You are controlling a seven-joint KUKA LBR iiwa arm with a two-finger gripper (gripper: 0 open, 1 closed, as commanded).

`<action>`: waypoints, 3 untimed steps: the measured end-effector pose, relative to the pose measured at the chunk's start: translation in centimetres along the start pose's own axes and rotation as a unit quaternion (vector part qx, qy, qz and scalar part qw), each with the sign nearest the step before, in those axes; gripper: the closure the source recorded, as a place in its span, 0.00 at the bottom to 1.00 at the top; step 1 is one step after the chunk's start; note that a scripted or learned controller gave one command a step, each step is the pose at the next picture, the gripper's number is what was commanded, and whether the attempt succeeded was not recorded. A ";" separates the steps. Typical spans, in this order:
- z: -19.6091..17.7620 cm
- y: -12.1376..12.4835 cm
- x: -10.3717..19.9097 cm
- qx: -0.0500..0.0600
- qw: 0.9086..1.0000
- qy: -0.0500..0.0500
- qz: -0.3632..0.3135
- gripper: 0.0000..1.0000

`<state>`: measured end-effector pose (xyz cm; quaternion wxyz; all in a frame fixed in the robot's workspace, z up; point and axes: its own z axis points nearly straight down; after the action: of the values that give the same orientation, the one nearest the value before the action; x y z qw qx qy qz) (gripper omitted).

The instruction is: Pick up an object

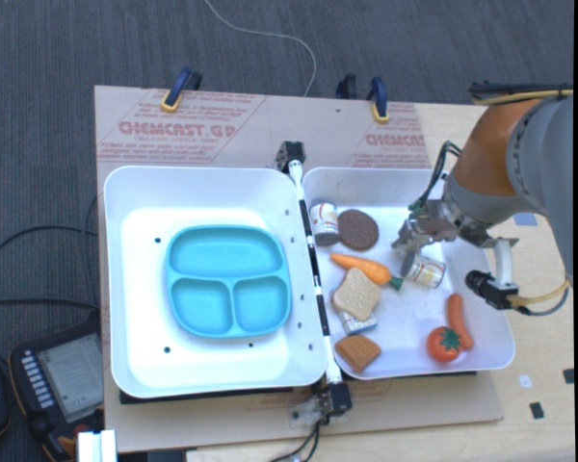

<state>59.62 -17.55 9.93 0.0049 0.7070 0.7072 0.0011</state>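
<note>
Down over the right bin (501,354) we go, and the jaws (414,246) hang low above a small jar (427,273) with a pale lid, lying on its side at the middle of the bin floor. The metal fingers point down and to the left, toward the jar's upper left edge; whether they are spread or closed, I cannot tell from this slant. Nothing shows between them.

It's crowded in there. Just left of the jar lies a carrot (361,267), its long axis running from upper left to lower right, green tip aimed at the jar and nearly touching it. Above the carrot sits a brown round cookie (358,229), and beside that a small can (324,223) against the bin's left wall. Below the carrot, a slice of bread (356,295), tilted, and under it a waffle-like piece (357,352). At lower right, a tomato (444,345) touches a sausage (457,320) that stands nearly vertical in the view.

The jar's long axis runs roughly left to right, slightly tilted.

In the left bin (125,258), a blue divided plate (229,279) sits in the middle. The desk (173,128) carries both.
</note>
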 end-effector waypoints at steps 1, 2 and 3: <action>-6.2 1.7 7.5 0.004 1.000 0.003 -0.001 1.00; -6.1 1.7 7.4 0.004 1.000 0.002 -0.001 0.00; 0.8 -0.6 8.1 -0.001 1.000 0.003 0.000 0.00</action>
<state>58.98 -9.49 9.03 0.0036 0.7068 0.7074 0.0042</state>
